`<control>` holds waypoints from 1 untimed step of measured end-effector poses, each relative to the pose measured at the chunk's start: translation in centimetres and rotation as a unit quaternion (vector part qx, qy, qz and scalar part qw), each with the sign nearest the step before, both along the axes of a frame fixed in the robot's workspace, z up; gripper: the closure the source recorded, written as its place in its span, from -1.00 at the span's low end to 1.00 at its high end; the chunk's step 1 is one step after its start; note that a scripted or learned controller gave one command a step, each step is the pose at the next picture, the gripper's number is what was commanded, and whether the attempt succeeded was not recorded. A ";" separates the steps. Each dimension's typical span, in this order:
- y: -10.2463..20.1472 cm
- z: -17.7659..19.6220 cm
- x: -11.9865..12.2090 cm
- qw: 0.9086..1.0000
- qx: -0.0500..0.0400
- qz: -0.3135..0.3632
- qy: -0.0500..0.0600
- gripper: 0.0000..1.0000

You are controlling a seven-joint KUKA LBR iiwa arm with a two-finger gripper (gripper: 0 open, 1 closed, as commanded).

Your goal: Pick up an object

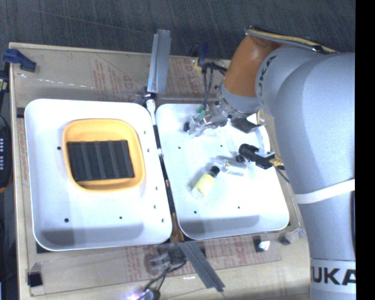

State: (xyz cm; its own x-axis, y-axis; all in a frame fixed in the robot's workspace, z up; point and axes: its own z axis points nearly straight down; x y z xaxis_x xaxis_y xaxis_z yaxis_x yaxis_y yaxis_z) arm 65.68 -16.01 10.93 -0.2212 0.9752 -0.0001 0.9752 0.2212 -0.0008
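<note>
- A large grey robot arm fills the space to the right of the right bin. It bends over that bin's far right corner, and an orange band shows above the wrist.
- A wooden bench lies under the right bin and extends well beyond it on every side.
- A left bin, shallow and white, sits just beside the right bin. Their long edges almost touch.
- The right bin is also shallow and white, and its floor is mostly bare.
- An orange tray with rounded corners lies in the left bin, well apart from the right bin. It holds a dark ribbed insert.
- The gripper hangs low over the far part of the right bin, close to the far wall and slightly toward the side nearest the other bin. It is small and cluttered in this view, so I cannot tell whether it is open or closed. No object can be seen held in it.
- A small yellow bottle lies on its side near the middle of the right bin, apart from the gripper.
- A small clear piece lies on the right bin's floor just beside the bottle, toward the arm.
</note>
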 end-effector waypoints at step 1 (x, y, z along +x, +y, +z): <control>-5.1 -0.8 -7.5 1.000 0.001 0.003 0.001 1.00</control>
